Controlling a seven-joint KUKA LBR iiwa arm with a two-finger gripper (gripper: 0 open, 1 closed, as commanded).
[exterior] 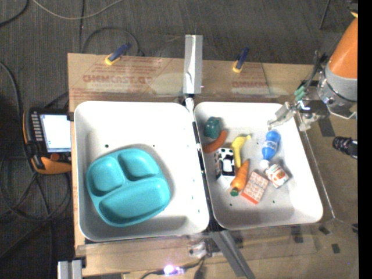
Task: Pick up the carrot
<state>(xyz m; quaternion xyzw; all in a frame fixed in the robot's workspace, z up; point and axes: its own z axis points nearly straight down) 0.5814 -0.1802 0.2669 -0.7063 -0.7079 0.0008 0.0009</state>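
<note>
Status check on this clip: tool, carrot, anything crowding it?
Tool above right bin's upper right corner, holding nothing. Carrot lying in bin, untouched. Crowded: black-and-white toy to its left, red packet to its right, banana above.

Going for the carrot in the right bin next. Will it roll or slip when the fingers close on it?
The carrot looks like a smooth, tapered toy, so it may slip toward its thin end. It is round and could roll if nudged, though the black-and-white item and the orange packet beside it may check that. It probably is stiff and light.
</note>
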